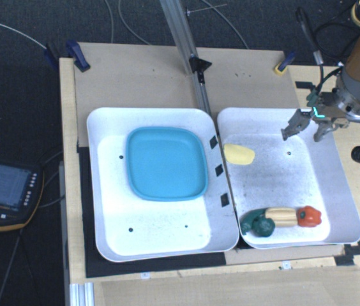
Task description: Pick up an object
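The right bin (333, 171) holds a pale yellow lump (239, 154) near its left wall. Along its front edge lie a dark green object (258, 224), a tan cylinder (281, 217) and a red piece (308, 216), side by side and touching. My gripper (308, 128) hangs over the bin's far right part, well above the floor, open with nothing between its two dark fingers (293, 127). It is far from all the objects.
The left bin (103, 171) contains a square blue plate (167, 163). A metal pole (183, 30) rises between the bins at the back. Blue and yellow clamps hold the bench's far corners. A handheld pendant (4, 193) lies left of the bench.
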Motion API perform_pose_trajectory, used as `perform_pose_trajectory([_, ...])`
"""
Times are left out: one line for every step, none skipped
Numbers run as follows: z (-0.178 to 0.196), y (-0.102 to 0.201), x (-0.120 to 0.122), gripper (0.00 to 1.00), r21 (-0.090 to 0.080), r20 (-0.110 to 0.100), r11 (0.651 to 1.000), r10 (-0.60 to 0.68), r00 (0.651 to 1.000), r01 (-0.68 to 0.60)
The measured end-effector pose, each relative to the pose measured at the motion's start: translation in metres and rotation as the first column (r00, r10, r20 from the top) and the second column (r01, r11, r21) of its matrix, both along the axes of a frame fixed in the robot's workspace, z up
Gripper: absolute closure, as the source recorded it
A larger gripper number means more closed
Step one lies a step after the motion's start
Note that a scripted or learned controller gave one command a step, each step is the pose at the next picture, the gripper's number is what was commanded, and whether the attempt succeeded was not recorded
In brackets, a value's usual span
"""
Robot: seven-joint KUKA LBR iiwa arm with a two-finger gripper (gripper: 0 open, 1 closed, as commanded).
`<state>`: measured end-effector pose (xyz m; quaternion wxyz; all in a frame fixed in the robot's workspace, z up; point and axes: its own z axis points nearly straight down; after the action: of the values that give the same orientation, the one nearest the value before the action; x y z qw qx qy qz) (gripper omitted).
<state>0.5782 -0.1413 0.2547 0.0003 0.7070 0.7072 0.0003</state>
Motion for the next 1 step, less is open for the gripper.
perform_pose_trajectory([-0.0001,0.0,0.0,0.0,0.0,0.0,1.0,0.0,1.0,0.0])
